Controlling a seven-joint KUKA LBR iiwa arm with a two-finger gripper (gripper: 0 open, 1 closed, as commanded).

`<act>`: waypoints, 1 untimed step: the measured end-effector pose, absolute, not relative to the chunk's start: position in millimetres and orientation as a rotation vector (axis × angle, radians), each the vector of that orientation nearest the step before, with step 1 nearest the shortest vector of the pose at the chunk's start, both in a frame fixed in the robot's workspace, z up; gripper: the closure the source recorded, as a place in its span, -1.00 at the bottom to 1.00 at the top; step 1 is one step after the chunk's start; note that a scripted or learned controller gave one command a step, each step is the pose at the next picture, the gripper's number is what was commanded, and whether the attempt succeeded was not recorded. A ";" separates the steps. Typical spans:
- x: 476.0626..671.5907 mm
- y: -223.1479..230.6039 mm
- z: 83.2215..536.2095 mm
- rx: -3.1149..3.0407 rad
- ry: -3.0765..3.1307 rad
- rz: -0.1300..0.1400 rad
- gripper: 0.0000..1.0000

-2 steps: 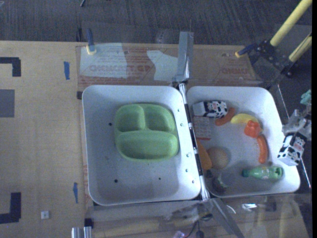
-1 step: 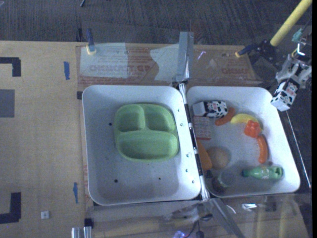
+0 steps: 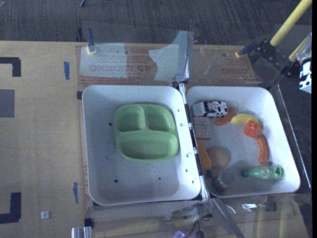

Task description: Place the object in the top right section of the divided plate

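A green divided plate [image 3: 146, 132] lies in the left white bin [image 3: 99, 177], with two small sections at the back and one wide section at the front. Its top right section [image 3: 160, 116] holds nothing. The loose toy food sits in the right white bin [image 3: 285, 133]: a black-and-white cow-patterned carton [image 3: 210, 108], a yellow banana [image 3: 244, 118], a small orange-red piece [image 3: 251, 128], an orange sausage [image 3: 262, 149], a brown round lump [image 3: 218, 157] and a green bottle [image 3: 262, 172] on its side.
An orange carrot-like strip [image 3: 203, 153] lies against the right bin's left wall, and a dark greyish object [image 3: 221, 182] sits in its front left corner. A yellow pole with a black clamp [image 3: 270, 48] stands beyond the bin's back right corner. Clear plastic sheets lie behind both bins.
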State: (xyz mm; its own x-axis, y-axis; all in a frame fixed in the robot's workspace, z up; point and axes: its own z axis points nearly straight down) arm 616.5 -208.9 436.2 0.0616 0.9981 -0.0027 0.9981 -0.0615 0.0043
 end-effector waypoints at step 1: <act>546.1 -220.8 430.3 2.238 2.203 -0.001 1.00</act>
